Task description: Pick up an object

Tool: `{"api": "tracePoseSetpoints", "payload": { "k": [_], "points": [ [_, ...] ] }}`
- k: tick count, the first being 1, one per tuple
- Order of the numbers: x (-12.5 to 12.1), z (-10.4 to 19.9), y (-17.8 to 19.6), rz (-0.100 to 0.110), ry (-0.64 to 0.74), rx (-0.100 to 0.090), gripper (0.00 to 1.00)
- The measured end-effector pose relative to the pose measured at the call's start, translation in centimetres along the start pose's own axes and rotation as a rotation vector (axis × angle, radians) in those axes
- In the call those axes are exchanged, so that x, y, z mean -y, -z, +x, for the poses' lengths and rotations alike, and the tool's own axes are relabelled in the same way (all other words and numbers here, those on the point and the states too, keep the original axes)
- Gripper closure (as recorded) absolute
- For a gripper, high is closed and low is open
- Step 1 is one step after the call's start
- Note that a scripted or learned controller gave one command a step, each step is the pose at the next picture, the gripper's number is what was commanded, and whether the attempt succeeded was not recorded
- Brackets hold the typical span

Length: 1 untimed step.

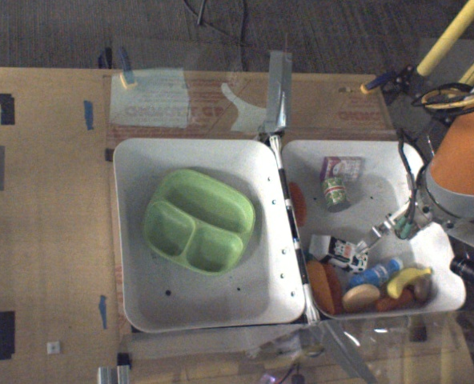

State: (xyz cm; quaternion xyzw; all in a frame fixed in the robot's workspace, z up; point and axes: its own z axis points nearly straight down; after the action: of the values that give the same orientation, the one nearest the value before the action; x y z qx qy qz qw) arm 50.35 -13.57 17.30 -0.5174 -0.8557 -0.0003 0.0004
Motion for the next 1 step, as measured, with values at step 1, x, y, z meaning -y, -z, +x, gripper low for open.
{"api": "tracePoseSetpoints", "payload": {
  "k": [1],
  "points": [
    [2.92,-0.59,20.67,-0.002,-0.334,0.004,0.00]
  ]
}}
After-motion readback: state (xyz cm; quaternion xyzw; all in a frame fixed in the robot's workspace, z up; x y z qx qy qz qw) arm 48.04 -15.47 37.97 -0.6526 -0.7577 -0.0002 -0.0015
